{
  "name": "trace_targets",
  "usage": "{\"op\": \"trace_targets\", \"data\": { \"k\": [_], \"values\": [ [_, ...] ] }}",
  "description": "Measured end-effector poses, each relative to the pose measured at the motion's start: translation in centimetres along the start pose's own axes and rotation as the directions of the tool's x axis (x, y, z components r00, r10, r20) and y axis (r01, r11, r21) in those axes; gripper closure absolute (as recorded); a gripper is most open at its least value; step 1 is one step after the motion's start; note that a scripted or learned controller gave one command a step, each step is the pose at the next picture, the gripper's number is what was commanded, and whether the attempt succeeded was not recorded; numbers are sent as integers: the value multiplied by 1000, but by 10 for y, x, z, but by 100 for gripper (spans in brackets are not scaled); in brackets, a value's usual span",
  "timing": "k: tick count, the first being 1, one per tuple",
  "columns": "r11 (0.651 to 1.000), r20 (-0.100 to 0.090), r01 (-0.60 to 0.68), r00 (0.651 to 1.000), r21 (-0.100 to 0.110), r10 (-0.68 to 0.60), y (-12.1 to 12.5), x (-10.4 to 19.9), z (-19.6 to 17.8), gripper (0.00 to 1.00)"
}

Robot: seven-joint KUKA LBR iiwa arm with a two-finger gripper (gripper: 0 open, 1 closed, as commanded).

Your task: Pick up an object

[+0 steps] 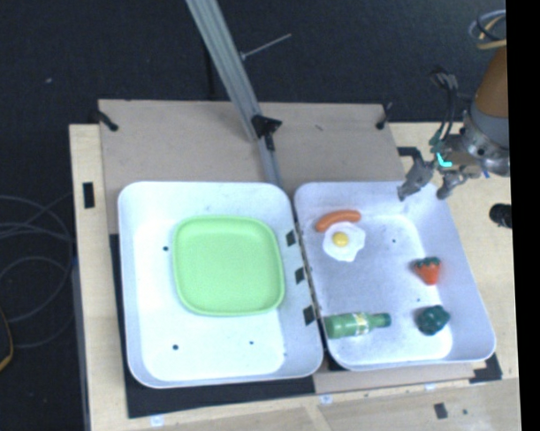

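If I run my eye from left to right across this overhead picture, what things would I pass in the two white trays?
Green plate → green bottle → strawberry. The sausage, the fried egg and the dark green piece overlap these sideways, so I leave them out. The gripper hangs open over the right tray's far right corner.

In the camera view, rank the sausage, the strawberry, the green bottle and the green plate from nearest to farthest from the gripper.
Measured from the gripper, at the right bin's top right corner:
1. Sausage, top left of the right bin.
2. Strawberry, by that bin's right wall; close to the sausage's distance, only slightly farther.
3. Green bottle, bottom left of the right bin.
4. Green plate, in the left bin.
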State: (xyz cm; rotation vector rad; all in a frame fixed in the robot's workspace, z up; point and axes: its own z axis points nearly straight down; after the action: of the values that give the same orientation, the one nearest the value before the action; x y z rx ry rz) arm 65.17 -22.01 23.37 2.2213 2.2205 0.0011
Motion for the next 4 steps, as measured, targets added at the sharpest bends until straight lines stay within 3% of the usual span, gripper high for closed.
{"op": "trace_targets", "data": {
  "k": [1, 2, 4],
  "values": [
    [1000, 0, 0, 1000, 0, 0, 0, 0, 0, 0],
    [1000, 0, 0, 1000, 6, 0, -2, 2, 63, 0],
    [1000, 1, 0, 1000, 3, 0, -5, -1, 134, 0]
  ]
}}
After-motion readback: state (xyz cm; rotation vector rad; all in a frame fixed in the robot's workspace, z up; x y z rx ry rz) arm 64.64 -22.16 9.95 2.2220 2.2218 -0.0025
